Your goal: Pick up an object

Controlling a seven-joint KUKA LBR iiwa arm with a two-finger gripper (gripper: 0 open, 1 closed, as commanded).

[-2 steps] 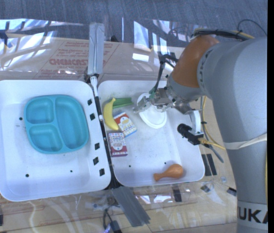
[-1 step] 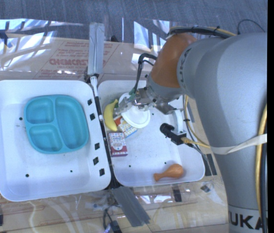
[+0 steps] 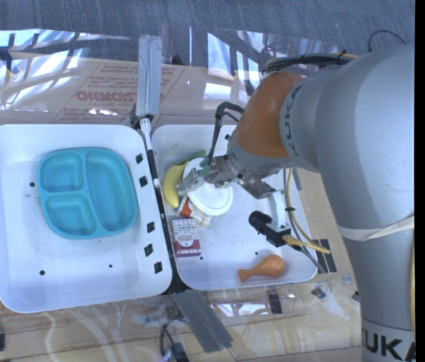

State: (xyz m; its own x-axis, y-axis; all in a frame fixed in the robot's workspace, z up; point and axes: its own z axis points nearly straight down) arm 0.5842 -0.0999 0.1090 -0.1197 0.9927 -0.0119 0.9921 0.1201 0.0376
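"White bins, two of them. How far has the pick got?"

"Not far, in my judgement. The gripper (image 3: pixel 201 178) is low in the right bin (image 3: pixel 227 256), over a cluster by the inner wall — a banana (image 3: pixel 170 188) and a white round cup (image 3: pixel 215 199) that lies touching it. Nothing is lifted clear; every object rests on the bin floor."

"Has it closed on anything?"

"I cannot tell whether it is open or closed; the wrist hides it. So the grasp is unconfirmed, and the lift is left to do."

"What else could it take?"

"A red-and-white carton (image 3: pixel 186 237) lies just below the cup, and an orange toy drumstick (image 3: pixel 264 268) sits well apart near the front edge. The left bin (image 3: pixel 16 266) holds a teal divided plate (image 3: pixel 88 192)."

"Any writing?"

"Part of 'KUKA' shows on the arm's base (image 3: pixel 389 345) — the first letter is cut. Red print on the brown sheet (image 3: pixel 107 93) behind the bins looks like 'CHEMCAST', though I'm unsure. The carton's label is too small to read."
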